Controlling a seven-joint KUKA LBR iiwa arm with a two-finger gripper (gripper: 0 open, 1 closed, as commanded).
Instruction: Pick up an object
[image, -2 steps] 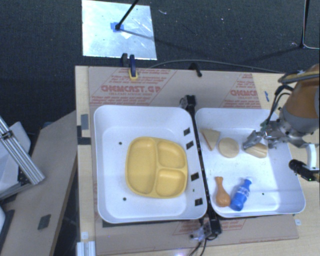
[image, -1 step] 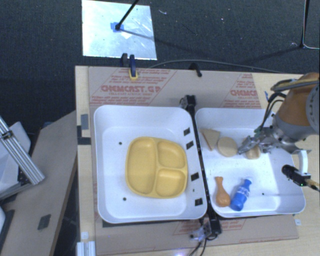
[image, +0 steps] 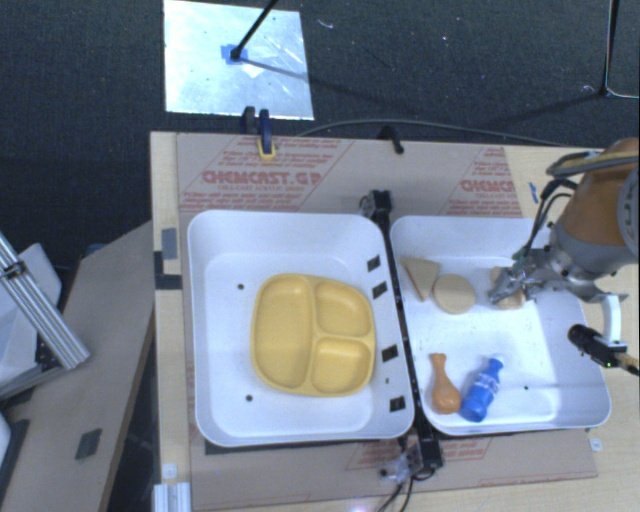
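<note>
Hand (image: 508, 287) is seen low in the right bin (image: 575, 400), at a small tan piece (image: 513, 298) by the far wall; finger state cannot be told. Round tan disc (image: 454, 293) lies just to its left.

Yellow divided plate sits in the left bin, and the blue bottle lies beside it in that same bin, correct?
Not quite. The camera view shows the yellow divided plate in the left bin, but the blue bottle lies in the right bin, next to an orange pear-shaped toy.
</note>
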